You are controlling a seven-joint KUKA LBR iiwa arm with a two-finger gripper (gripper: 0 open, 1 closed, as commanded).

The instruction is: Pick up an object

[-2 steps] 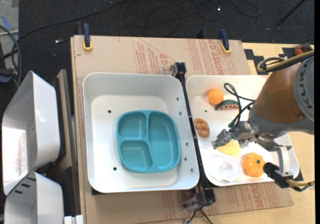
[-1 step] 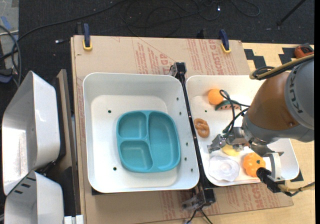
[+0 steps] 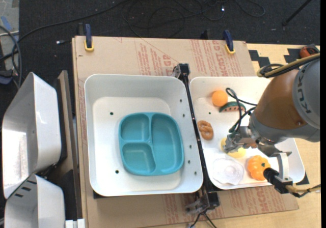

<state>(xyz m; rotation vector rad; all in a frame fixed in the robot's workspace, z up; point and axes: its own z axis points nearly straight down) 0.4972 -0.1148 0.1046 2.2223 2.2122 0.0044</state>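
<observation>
So the grey arm with the orange band [image 3: 285, 107] is reaching in from the right of the frame and its gripper [image 3: 235, 143] is hanging low over the right-hand white bin [image 3: 249, 85], right on top of a small yellow object [image 3: 233, 152] in the lower middle of that bin. That's looking like the target to me. Honestly I can't tell whether the claw is open or closed from this angle, since the wrist is blocking it, and nothing is visibly being held. If I were doing this step, I'd be centring the claw over the yellow piece, going straight down and closing only once it's straddling it, because the piece is looking small and low. The neighbours are crowding it: a round white plastic lid [image 3: 227, 171] is sitting just below it, an orange pumpkin-shaped toy [image 3: 256, 167] is sitting just to its lower right, and a brown pretzel-shaped piece [image 3: 206, 130] is lying off to the left. Further up, an orange ball [image 3: 219, 98] and a dark watermelon-like slice [image 3: 230, 107] are sitting well clear. The left white bin [image 3: 97, 120] is holding a teal divided plate [image 3: 151, 143], nowhere near the action.
</observation>
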